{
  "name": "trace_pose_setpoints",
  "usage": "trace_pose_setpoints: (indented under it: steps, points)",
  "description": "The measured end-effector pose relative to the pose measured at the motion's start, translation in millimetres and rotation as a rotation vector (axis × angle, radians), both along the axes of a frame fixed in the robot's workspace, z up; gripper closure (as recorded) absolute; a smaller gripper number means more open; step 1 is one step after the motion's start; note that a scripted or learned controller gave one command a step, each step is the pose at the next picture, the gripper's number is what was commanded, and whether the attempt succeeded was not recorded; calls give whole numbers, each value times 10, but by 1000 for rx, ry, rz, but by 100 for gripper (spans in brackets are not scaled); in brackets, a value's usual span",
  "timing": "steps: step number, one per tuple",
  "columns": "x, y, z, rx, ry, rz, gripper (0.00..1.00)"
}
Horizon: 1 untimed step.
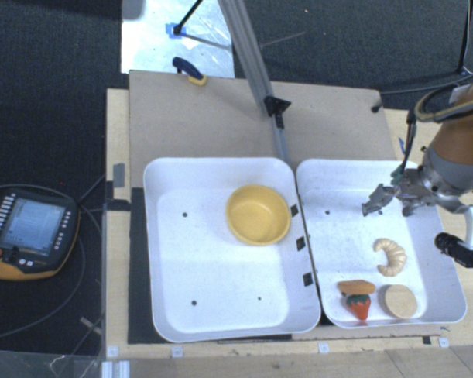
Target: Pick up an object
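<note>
While our arm is reaching in from the right, we are hovering the gripper (391,199) over the right bin (333,188), fingers parted and holding nothing. Nearer the front, a croissant (390,256), a round biscuit (399,301) and a strawberry (359,306) are lying. A yellow bowl (257,214) is sitting in the left bin (172,244).

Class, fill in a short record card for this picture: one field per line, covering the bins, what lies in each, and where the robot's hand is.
left bin: holds a yellow bowl
right bin: holds a croissant, a round biscuit, a red and orange toy
hand: above the right bin's upper part, apart from the three items
held: nothing seen between the fingers
</note>
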State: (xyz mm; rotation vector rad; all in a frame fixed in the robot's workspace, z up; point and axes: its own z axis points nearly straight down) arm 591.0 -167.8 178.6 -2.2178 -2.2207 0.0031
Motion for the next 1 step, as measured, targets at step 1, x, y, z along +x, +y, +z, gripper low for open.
trace_pose_setpoints:
  steps: [1]
  points:
    - [-58, 31, -608, 0, 1, -1, 0]
